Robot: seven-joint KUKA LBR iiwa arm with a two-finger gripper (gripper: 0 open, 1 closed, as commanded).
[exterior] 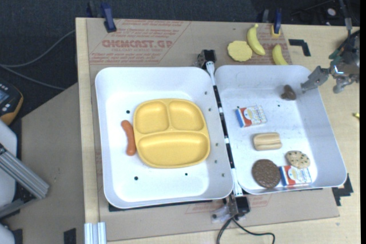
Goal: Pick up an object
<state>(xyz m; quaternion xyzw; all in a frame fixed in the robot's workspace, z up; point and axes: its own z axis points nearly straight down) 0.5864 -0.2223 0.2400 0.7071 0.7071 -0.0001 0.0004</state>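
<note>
The small brown object (289, 92) lies in the bin just left of the claw (326, 78), which grasps nothing visible, so picking remains undone.

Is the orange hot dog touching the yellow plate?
Apart. In the camera view, a thin strip of white bin floor shows between the hot dog and the left rim of the yellow plate in the left bin.

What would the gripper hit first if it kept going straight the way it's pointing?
Probably the small brown object at the right bin's far edge; the gripper points left toward it, though height is unclear.
</note>
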